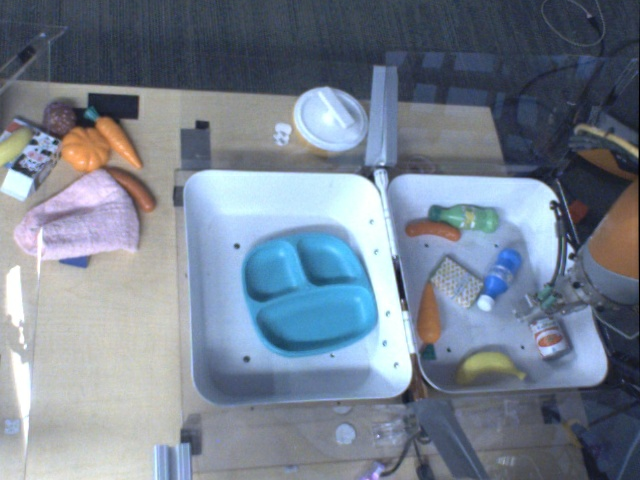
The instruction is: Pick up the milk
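From my seat the gripper (548, 301) hangs low at the right bin's (592, 373) right wall, just above a small can (551, 339), and I cannot tell its state or that it has hold of anything. My worry is it closes on that can, since the milk (498, 278), the white bottle with the blue cap, lies apart to its left. Banana (488, 366), carrot (429, 314) and sponge (458, 281) crowd the milk, with sausage (433, 230) and green bottle (464, 217) beyond.
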